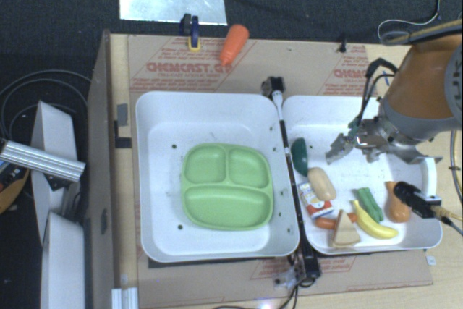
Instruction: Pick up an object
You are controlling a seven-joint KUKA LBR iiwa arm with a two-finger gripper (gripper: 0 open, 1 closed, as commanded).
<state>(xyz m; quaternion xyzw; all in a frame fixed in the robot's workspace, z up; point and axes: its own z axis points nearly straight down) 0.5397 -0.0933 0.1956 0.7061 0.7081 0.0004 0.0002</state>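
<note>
We were mid-approach: the jaws (340,148) hung spread and bare over the right bin (318,106). The potato (322,183) lay just below; next, descend and clench.

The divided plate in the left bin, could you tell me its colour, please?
Light green; the divided plate shows clearly in the camera view.

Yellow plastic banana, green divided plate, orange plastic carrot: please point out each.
Yellow plastic banana (376,226), camera view, middle of its curve.
Green divided plate (226,186), camera view, central ridge.
Orange plastic carrot (233,44), camera view, mid-body.
</note>
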